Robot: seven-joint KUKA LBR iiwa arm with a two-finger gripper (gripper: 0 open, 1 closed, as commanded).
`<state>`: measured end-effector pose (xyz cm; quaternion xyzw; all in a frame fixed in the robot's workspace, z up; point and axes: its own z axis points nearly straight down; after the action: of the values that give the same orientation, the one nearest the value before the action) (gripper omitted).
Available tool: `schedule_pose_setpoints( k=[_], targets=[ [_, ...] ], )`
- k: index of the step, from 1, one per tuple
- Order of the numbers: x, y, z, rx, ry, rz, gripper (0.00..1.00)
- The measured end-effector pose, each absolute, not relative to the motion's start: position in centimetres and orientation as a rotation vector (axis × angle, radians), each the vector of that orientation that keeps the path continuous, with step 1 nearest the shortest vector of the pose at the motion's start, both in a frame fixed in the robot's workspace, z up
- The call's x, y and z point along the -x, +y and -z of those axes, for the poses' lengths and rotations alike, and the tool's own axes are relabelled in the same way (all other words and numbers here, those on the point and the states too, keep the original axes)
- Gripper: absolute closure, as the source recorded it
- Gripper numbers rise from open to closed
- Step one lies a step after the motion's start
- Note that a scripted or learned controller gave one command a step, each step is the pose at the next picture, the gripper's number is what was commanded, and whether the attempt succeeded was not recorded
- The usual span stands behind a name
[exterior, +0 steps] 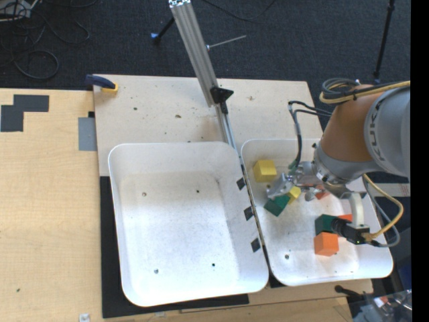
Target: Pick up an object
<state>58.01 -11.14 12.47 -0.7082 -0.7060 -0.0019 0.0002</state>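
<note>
Your likeliest target is the green block, lying tilted in the right bin close to its left wall, with a small yellow piece touching its upper right edge. The tool sits just above and slightly right of it, reaching in from the right, so the block lies down-left of the tips. You cannot tell how wide the tool stands. The yellow cube rests just beyond, the orange cube well apart at near right.

Robotics lab: aluminium rail with calibration tag, floor cables, test bench.
</note>
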Motion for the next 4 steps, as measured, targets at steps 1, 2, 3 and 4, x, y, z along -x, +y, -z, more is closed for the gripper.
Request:
schedule_pose_setpoints(
  k=[1,2,3,4],
  targets=[
    [-58.0,-11.4,-13.7,2.234,-2.21,0.006,1.0],
    [-57.7,-12.1,-19.7,2.234,-2.212,0.003,1.0],
    [-57.8,-12.2,-25.0,2.22,-2.228,0.004,1.0],
    [-56.4,-7.2,-23.5,2.214,-2.221,-0.003,1.0]
  ],
)
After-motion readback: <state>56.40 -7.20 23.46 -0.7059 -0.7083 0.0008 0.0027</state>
